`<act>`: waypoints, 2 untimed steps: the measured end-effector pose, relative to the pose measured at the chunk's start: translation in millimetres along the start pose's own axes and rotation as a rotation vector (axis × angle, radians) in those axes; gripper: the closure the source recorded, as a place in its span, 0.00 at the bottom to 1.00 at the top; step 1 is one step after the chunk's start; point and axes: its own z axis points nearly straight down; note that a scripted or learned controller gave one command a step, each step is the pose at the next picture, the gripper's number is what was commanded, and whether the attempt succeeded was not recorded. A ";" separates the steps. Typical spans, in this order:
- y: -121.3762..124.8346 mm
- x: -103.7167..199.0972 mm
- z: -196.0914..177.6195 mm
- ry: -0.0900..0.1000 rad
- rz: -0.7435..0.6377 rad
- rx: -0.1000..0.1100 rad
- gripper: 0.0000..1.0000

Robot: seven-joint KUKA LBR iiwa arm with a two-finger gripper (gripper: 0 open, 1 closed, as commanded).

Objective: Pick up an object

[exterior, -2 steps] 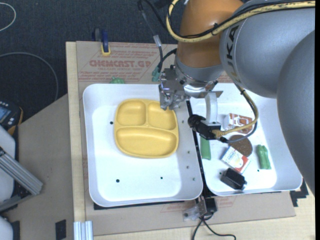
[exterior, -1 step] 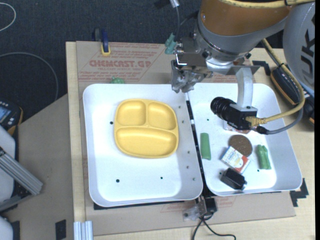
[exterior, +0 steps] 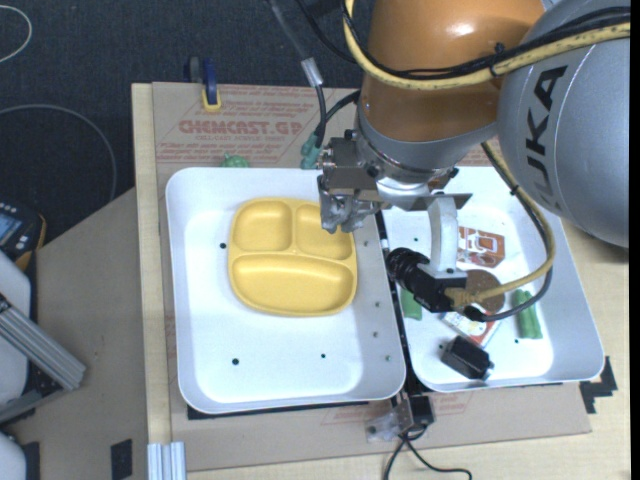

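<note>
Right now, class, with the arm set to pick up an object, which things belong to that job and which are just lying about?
Part of the job:
- pincer, over the yellow tray's right edge
- yellow divided tray, left bin
- green marker, right bin
- small black block, right bin

Lying about:
- cardboard sheet under the bins
- blue clip at its far edge

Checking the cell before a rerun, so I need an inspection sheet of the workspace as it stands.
Surface: two white bins, left bin and right bin, on a cardboard sheet.
Job's things: yellow divided plate in the left bin.
Clutter: right bin holds a green stick, a black block, a printed card.
Grippers: pincer over the plate's right rim.
Cables: yellow hose around the arm's orange band.
Surroundings: dark floor.
</note>
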 end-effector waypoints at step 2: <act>-28.0 -54.2 -60.9 0.002 0.001 -0.012 1.00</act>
